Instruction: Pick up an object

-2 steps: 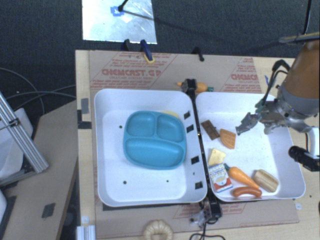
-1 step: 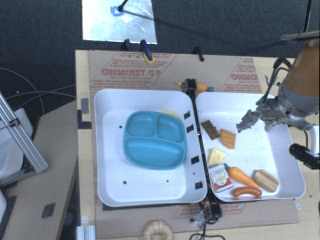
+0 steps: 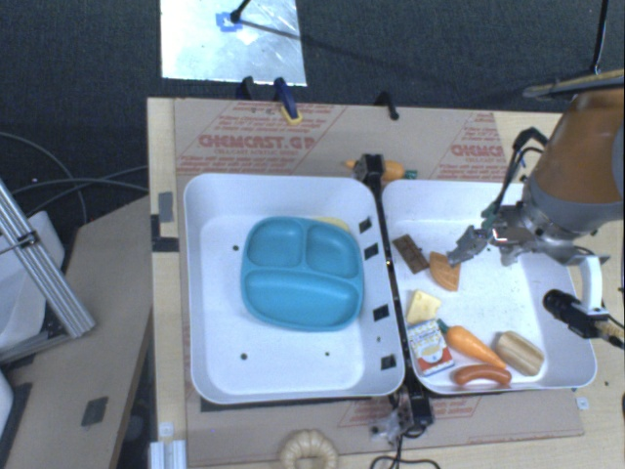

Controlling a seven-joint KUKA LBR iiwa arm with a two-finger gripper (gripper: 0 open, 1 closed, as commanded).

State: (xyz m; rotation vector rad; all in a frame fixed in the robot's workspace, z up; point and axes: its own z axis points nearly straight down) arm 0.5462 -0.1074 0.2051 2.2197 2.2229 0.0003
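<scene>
So the arm point(image 3: 586, 164) is leaning in from the right over the right bin point(image 3: 557, 301), and its pincer point(image 3: 467, 246) is down low near the middle of that bin. The tips sit right next to an orange wedge-shaped toy food piece point(image 3: 445, 272), touching or nearly so, but honestly I can't tell whether the pincer is released or clenched from here, and nothing is clearly sitting between the fingers.

Same bin has a brown chocolate bar piece point(image 3: 410, 253) just left of the wedge, a pale yellow cheese wedge point(image 3: 423, 307) below it, a little printed packet point(image 3: 429, 346), a carrot point(image 3: 473, 343), a red sausage point(image 3: 480, 375) along the front wall, and a bread roll point(image 3: 519, 352) just beside the carrot.

Left bin point(image 3: 220, 360) holds a blue divided plate point(image 3: 301, 272), lying flat. Both bins sit side by side on the cardboard-covered counter point(image 3: 254, 140).
</scene>
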